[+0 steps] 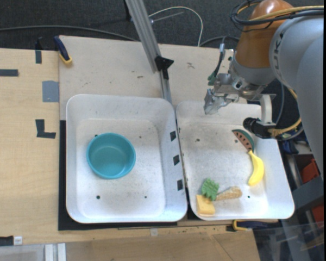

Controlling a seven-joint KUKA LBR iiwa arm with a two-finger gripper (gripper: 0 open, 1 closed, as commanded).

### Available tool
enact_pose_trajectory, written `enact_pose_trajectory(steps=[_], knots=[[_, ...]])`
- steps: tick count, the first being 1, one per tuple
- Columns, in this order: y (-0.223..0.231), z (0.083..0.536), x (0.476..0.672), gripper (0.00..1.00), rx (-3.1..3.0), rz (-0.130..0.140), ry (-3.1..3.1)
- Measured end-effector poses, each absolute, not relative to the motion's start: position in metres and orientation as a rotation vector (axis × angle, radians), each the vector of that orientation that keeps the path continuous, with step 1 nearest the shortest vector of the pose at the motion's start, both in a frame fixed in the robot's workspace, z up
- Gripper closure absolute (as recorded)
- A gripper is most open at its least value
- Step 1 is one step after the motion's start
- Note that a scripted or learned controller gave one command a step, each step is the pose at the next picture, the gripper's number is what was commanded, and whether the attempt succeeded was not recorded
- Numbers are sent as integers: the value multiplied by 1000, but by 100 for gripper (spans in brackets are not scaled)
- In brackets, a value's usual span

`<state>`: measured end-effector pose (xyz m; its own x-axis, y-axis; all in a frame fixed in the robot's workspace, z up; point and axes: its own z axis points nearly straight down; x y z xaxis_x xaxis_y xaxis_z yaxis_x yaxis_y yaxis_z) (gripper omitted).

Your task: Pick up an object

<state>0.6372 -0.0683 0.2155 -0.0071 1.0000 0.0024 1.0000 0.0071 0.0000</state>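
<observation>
Your worktop point(119, 69) carries two shallow white bins side by side.

Left bin point(76, 113), centre-left of the frame: one teal bowl point(111, 155), upright, on the bin floor toward its left half, apart from the walls.

Right bin point(277, 205), centre-right of the frame, holds five items.
- Watermelon slice point(243, 138), red with a green rind, near the right wall in the upper part of the bin.
- Banana point(256, 169), yellow, just below the slice, lying along the right wall.
- Green leafy piece point(209, 188), lower middle of the bin.
- Tan, bread-like stick point(229, 193), just beside the green piece on its right.
- Yellow block point(205, 206), at the lower edge of the bin, just below the green piece.

Your arm point(293, 42) enters from the upper right of the frame, orange band above the wrist. The gripper point(212, 109) hangs over the upper rim of the right bin, near its left corner, well apart from every item. Nothing sits between its fingers; you cannot tell from this angle how far apart they stand.

A grey pole point(144, 29) slants from the top of the frame down to the gap between the bins.
</observation>
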Motion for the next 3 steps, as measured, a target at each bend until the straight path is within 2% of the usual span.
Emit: enact_pose_trajectory(steps=[2, 3], knots=[[31, 234, 622, 100, -2212, -1, -2228], [89, 225, 602, 100, -2211, 3, -2227]])
